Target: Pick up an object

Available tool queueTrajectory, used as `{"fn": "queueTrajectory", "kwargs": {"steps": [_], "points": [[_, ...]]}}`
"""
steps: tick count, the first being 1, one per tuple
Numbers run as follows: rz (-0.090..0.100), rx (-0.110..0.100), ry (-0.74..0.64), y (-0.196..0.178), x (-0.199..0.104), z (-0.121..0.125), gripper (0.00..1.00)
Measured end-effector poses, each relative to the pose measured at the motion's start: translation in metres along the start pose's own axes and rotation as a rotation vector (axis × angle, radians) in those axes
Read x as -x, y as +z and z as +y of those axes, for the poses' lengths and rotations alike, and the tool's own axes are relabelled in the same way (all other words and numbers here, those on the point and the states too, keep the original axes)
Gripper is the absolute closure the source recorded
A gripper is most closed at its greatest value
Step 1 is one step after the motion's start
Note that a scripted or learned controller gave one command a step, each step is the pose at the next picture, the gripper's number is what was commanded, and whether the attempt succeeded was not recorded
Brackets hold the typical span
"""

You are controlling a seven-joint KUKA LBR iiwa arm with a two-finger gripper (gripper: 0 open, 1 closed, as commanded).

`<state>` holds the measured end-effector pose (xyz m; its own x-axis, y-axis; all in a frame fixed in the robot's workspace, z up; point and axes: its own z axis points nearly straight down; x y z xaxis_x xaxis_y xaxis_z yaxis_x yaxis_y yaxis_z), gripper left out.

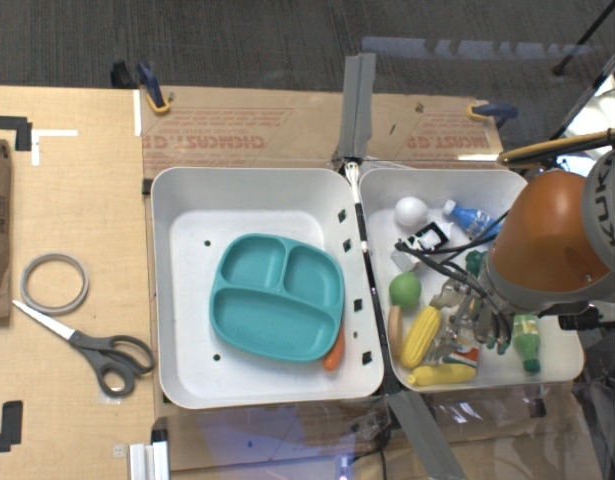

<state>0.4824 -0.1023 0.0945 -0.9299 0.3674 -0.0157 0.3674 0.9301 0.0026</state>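
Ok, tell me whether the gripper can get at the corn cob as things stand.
Probably yes: the gripper sits low in the right bin, just beside the corn cob, whose top lies uncovered.

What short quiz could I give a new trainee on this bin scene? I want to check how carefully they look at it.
1. True or false: the teal divided plate lies in the left bin.
2. What lies against the plate's lower right edge? A) scissors B) orange carrot C) white ball
3. Which yellow items lie near the end effector in the right bin?

Key
1. True.
2. B, the orange carrot; the scissors lie on the bench beside a tape roll, and the white ball is in the right bin.
3. A corn cob and a banana.
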Motion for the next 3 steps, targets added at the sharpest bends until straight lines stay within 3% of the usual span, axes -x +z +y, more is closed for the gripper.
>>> {"fn": "queueTrajectory", "kwargs": {"steps": [1, 2, 3], "points": [[0.003, -0.001, -0.003, -0.008, 0.0, 0.0, 1.0], [0.011, -0.003, 0.056, -0.17, 0.018, -0.007, 1.0], [0.016, -0.003, -0.016, -0.06, 0.028, -0.036, 1.0]]}}
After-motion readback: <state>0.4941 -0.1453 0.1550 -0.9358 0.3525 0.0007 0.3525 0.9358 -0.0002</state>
